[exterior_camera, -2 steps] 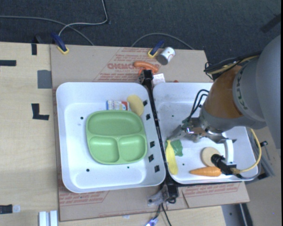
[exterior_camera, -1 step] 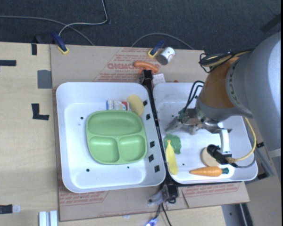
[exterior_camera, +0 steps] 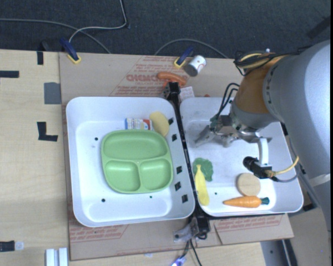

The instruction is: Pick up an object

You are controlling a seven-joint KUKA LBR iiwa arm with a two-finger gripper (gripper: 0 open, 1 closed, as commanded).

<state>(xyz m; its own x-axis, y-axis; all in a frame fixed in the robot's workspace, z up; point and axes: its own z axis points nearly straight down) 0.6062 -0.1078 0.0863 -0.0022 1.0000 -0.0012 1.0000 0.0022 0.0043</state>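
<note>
My gripper (exterior_camera: 212, 139) hangs low over the back left part of the right bin (exterior_camera: 288, 206), with its fingers spread open and nothing between them. In front of it, on the bin floor, lie a green broccoli piece (exterior_camera: 203, 167) and a yellow banana-like piece (exterior_camera: 201, 187) along the left wall. A tan round piece (exterior_camera: 248, 184) and an orange carrot (exterior_camera: 245, 202) rest near the front right. None of them touches the gripper.
The left bin (exterior_camera: 80, 148) holds a green divided plate (exterior_camera: 137, 161), a small white carton (exterior_camera: 137, 124) and a yellow lemon-like piece (exterior_camera: 160, 123) behind it. The grey arm (exterior_camera: 299, 104) covers the right bin's back right. Clamps and cables lie behind the bins.
</note>
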